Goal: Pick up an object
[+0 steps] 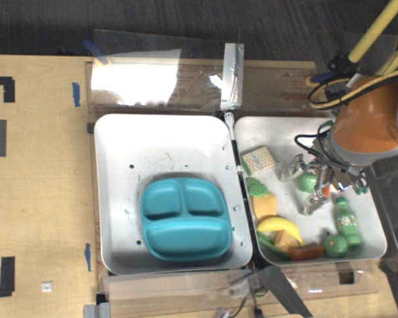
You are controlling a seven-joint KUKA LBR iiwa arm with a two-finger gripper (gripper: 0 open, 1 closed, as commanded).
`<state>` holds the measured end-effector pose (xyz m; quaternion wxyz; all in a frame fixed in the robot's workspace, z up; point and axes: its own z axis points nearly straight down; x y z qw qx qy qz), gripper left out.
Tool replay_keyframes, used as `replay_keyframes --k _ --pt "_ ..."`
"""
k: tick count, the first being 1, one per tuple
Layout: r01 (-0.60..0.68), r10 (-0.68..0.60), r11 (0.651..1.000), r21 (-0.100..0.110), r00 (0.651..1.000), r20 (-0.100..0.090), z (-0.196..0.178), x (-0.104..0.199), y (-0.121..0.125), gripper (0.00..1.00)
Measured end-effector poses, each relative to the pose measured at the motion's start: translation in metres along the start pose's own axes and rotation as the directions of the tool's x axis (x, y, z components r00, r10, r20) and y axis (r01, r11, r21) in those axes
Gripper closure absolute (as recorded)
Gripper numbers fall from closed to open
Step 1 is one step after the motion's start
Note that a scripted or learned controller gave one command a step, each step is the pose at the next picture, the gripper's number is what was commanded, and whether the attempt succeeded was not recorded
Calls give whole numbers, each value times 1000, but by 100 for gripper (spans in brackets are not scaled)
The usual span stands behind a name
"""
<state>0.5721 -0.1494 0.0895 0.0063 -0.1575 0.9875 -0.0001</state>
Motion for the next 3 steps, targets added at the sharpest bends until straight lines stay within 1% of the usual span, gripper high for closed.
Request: replay_keyframes --k 1,2,3 --pt "-54 54 999 -1 999 -1 0 8 -10 0" --pt "-53 53 999 3 999 0 0 10 17 0" --pt "-246 246 969 5 969 5 -1 39 40 0"
